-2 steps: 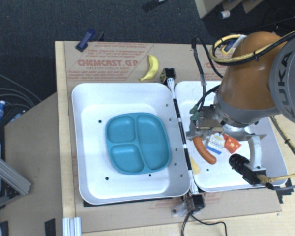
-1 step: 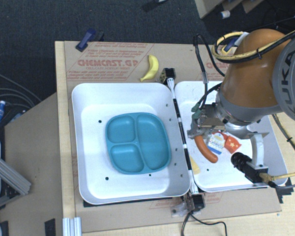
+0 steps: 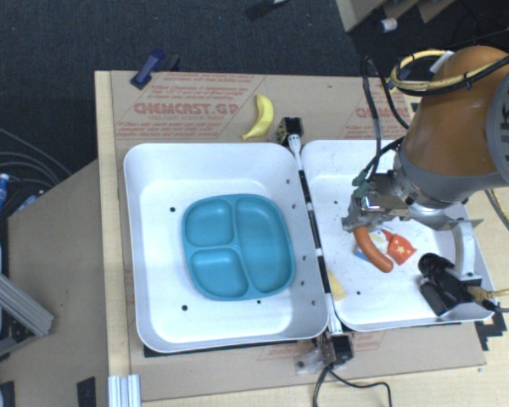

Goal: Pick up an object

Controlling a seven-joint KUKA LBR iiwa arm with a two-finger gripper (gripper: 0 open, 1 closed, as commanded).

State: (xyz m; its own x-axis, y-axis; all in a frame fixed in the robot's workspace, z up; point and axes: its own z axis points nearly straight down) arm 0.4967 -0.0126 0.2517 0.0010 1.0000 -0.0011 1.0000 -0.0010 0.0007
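Note:
In the right bin [image 3: 339, 168], an orange sausage [image 3: 372, 250] lies slanted, and a red strawberry-like piece [image 3: 399, 246] rests against its right side. My gripper [image 3: 366, 214] hangs low over the right bin, directly above the sausage's upper end. The wrist hides the tips, and I see nothing held between them. A small yellow piece [image 3: 336, 291] lies near that bin's left wall.
The left bin [image 3: 153, 176] holds a blue divided plate [image 3: 237, 246]. A yellow banana [image 3: 260, 117] lies on the board behind the bins, and a blue object [image 3: 148, 69] sits at the board's far left corner. The arm's orange band [image 3: 454, 108] looms over the right bin's back half.

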